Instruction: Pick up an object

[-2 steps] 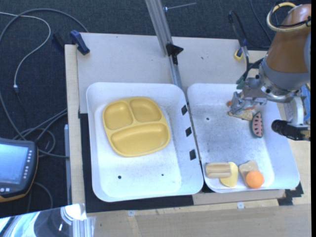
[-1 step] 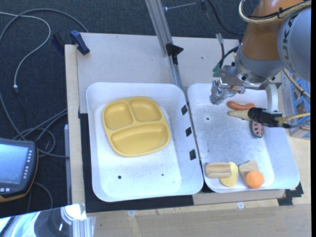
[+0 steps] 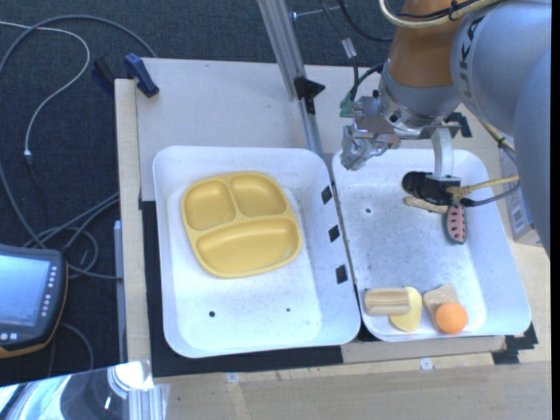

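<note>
The grey arm (image 3: 512, 51) fills the upper right of the frame, its orange band (image 3: 429, 16) sitting above the wrist. It bends down and leftward, ending in the gripper (image 3: 357, 151) just right of centre, upper half, its tip pointing down.

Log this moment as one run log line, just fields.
task: pick up an object | gripper: over right bin far corner, nothing seen held | right bin: orange ball, brush | left bin: yellow tray
</note>
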Action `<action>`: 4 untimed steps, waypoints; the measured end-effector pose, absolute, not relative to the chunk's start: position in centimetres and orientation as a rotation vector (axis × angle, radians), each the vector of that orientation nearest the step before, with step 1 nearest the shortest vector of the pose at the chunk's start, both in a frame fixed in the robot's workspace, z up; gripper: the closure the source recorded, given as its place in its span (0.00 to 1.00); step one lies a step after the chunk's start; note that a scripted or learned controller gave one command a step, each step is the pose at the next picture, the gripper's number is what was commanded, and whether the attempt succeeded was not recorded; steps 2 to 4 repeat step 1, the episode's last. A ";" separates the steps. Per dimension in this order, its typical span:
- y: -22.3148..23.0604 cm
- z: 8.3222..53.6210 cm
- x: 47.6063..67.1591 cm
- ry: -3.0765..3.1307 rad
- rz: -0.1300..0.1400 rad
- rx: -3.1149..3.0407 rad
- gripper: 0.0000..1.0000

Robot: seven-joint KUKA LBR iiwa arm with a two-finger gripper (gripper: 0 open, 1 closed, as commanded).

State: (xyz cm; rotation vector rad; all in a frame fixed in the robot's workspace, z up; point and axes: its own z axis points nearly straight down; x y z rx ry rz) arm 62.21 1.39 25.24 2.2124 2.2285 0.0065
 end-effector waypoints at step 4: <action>5.8 23.7 65.0 2.226 0.005 2.214 1.00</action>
